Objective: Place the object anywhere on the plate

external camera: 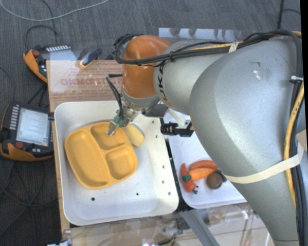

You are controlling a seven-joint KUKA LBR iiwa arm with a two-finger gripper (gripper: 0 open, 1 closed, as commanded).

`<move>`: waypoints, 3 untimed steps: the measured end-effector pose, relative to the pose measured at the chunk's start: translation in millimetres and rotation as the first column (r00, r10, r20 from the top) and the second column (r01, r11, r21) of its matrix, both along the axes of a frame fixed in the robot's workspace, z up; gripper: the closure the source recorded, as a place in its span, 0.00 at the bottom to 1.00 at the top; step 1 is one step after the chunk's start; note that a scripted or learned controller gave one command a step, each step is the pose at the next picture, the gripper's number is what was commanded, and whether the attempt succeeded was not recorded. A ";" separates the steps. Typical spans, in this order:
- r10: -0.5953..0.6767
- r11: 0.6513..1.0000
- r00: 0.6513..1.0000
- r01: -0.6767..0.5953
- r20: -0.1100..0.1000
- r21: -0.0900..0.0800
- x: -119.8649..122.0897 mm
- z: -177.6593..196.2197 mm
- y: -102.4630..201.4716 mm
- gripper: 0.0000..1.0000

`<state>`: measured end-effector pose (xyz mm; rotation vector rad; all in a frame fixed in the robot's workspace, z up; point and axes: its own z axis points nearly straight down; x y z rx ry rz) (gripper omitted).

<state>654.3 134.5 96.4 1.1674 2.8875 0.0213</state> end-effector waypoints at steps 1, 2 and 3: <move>-0.036 0.999 0.999 0.037 0.006 -0.011 -10.1 0.1 13.2 1.00; -0.182 0.983 0.983 0.182 -0.010 0.012 -35.7 -1.5 -24.8 1.00; -0.298 0.954 0.954 0.298 -0.010 -0.010 -30.7 -3.4 3.6 1.00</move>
